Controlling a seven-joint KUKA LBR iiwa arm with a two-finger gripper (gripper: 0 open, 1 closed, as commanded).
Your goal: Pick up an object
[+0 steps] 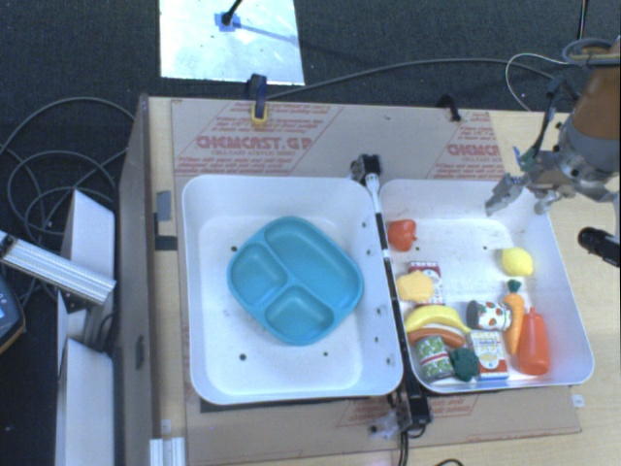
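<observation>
The right bin (572, 357) holds a scatter of toy food lying loose on its floor. A red piece (401, 231) sits at the bin's far left corner, a yellow lemon (517, 261) near its right wall, and a yellow banana (434, 316) at its left wall. A carrot (515, 320) and an orange bottle (534, 346) lie side by side toward the bin's near right corner.

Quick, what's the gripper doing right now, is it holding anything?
Gripper: above the right bin's far edge, nothing seen between its fingers; open or shut cannot be told.
</observation>
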